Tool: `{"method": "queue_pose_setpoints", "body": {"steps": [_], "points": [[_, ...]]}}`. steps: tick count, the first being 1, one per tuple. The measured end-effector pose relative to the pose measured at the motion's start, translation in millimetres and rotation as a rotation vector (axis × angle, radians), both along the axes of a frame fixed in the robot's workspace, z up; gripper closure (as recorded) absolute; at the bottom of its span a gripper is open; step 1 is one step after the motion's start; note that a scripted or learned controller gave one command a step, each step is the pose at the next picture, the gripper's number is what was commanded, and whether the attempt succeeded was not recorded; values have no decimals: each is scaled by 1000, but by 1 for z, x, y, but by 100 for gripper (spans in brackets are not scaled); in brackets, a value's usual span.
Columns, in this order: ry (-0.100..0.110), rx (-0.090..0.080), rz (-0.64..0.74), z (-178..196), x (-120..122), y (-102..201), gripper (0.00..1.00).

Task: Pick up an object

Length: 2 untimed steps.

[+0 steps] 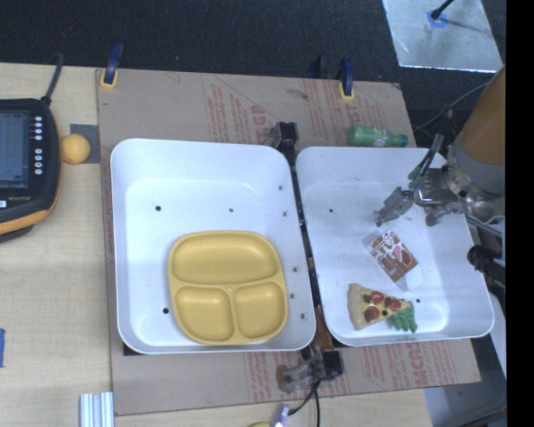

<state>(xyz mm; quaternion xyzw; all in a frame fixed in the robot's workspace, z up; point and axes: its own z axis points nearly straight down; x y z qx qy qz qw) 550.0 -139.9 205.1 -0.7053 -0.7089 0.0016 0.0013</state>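
Hovering above right bin (445,323), pincer (394,210) spread, unladen; snack packet (392,254), pizza slice (379,308) below.

A wooden counter (36,301) carries a brown cardboard sheet (205,105) printed with faint red lettering. Two blue clamps (112,65) (345,76) grip the sheet's top edge. At the left edge of the frame lies a control pendant (13,172) with a dark screen, a grey body and an orange rim. Just right of it sits a small orange ball (75,148). A green bottle (376,136) lies on its side on the cardboard, right of centre in the upper half. A small blue mark (1,345) shows at the lower left. In the upper right corner, a pale square sheet (436,20) lies on the dark floor (205,12).
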Motion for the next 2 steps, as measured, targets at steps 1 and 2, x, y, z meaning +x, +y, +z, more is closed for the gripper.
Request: {"method": "queue_pose_setpoints", "body": {"steps": [1,2], "points": [[0,0,0,-68,-22,-19,0],[0,1,1,-74,-28,-25,0]]}}
